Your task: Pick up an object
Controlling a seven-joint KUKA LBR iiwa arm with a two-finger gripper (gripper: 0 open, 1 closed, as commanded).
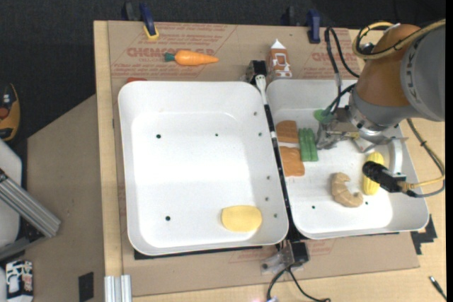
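Since the arm reaches down into the right bin (396,219), the likeliest target is the green block (308,144), a flat, hard-edged slab lying just left of the end effector (330,132); whether that is open or closed I cannot tell. Beside the block lie two orange-brown bread-like pieces (289,148), a tan croissant (345,190) and a yellow banana (373,175). A smooth yellow oval (241,218) sits in the left bin (141,152).

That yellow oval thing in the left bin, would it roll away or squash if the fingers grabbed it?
The yellow oval piece looks flattish, so it would probably slide rather than roll. Its smooth, rounded surface may be slippery. It looks like light toy food; whether it squashes can't be told.
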